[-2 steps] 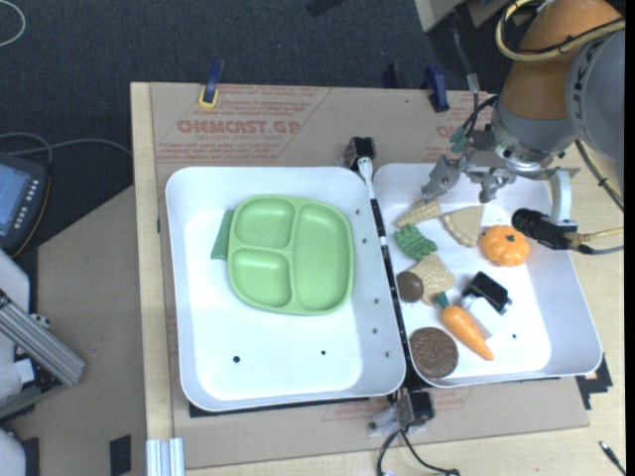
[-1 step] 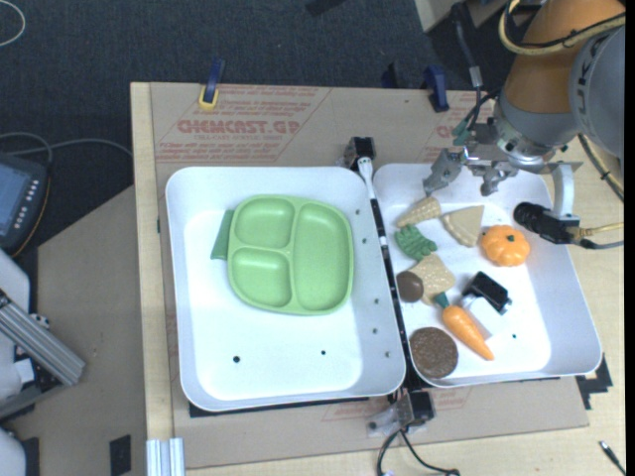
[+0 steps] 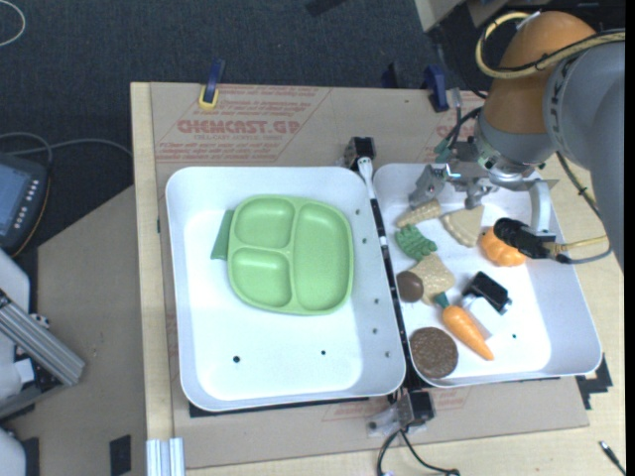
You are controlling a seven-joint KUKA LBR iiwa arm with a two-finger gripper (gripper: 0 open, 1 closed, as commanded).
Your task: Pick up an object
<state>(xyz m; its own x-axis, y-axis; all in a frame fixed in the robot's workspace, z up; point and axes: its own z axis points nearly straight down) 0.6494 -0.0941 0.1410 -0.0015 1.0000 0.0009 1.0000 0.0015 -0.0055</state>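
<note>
Camera view, near edge first: in the right bin [image 3: 566,337] sit a round brown disc [image 3: 434,352] and a toy carrot [image 3: 466,330], with a small black block [image 3: 488,293] just beside the carrot. Farther back lie a green leafy toy [image 3: 414,240] and an orange toy [image 3: 501,248]. At the far end, the end effector [image 3: 453,188] hangs over a pale wedge [image 3: 425,213]; I cannot tell how it stands. The left bin [image 3: 198,345] holds a green divided plate [image 3: 292,254].

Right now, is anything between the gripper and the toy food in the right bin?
Nothing visible does. The gripper hangs directly above the pale beige toy piece at the back of the right white bin, with the green leafy toy just beyond.
</note>
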